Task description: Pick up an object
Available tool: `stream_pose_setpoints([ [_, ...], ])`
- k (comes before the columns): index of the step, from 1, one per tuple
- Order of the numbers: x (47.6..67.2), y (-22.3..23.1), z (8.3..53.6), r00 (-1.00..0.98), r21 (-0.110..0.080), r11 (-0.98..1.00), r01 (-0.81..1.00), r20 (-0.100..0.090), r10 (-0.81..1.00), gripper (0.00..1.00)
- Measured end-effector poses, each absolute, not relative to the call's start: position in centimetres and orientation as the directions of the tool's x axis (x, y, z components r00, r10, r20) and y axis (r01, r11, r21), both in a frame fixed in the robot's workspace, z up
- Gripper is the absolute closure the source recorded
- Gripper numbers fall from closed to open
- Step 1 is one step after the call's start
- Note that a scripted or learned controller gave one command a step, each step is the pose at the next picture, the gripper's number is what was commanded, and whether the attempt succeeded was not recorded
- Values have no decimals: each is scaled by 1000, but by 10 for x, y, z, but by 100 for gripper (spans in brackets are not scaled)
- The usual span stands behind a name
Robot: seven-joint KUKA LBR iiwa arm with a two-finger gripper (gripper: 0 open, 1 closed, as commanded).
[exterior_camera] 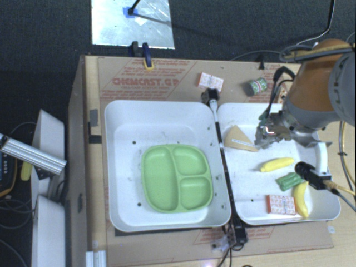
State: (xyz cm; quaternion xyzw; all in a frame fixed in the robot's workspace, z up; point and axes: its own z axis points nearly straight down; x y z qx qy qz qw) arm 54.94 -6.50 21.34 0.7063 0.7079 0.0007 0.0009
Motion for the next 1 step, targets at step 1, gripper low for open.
stream_pose_setpoints([
  [1,549,-65,213,-3,2,3,1000,0,1000,0],
])
